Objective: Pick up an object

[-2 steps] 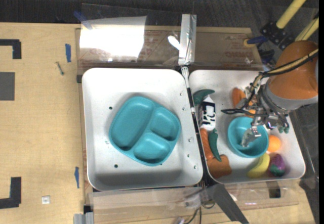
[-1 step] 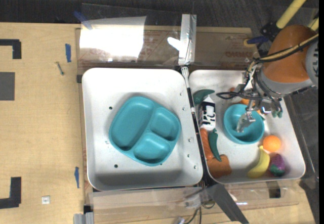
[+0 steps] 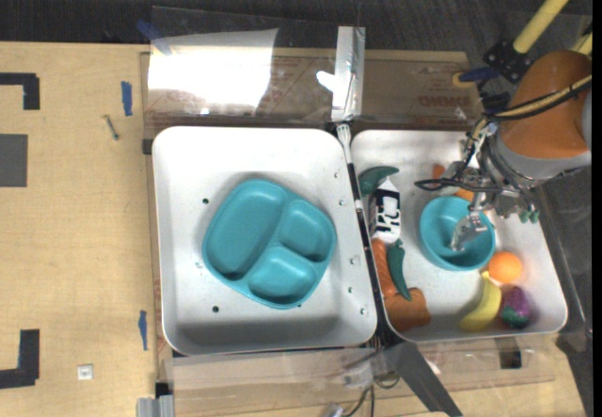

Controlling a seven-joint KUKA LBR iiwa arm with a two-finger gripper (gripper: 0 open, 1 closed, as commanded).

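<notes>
The right bin (image 3: 546, 260) holds a teal bowl (image 3: 442, 238), an orange fruit (image 3: 505, 266), a yellow banana (image 3: 482, 304), a purple and green item (image 3: 515, 305), a carrot with a green top (image 3: 397, 283) and a white bottle with a black label (image 3: 387, 212). My gripper (image 3: 467, 230) hangs down into the teal bowl from the arm's orange band (image 3: 555, 104). Its metal fingers sit close together above the bowl's inner floor, with nothing visible between them.
The left bin (image 3: 179, 170) holds a teal three-compartment plate (image 3: 270, 241). A clear plastic panel (image 3: 282, 76) stands behind the bins. Cables hang around the wrist over the right bin's far corner. Cardboard bench surface (image 3: 66, 217) lies to the left.
</notes>
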